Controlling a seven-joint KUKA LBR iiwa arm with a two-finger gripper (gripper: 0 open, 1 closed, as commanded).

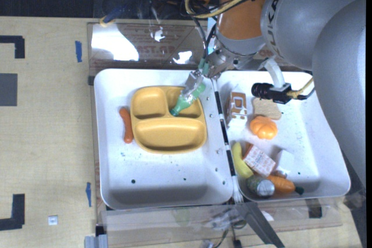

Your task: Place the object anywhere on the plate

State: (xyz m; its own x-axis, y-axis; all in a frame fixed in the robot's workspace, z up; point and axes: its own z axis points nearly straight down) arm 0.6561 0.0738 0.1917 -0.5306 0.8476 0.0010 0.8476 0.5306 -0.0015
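**Green bottle over the plate's top right corner**

In the left bin I see an orange sausage lying just left of the yellow divided plate. At the plate's upper right compartment a green and clear bottle slants down, its green end touching the plate. Its upper end sits at the gripper; I cannot tell how wide the claw stands or whether it truly grips the bottle. In the right bin I make out a small carton, a slice of bread, an orange, a banana, a packet, a can and a carrot.
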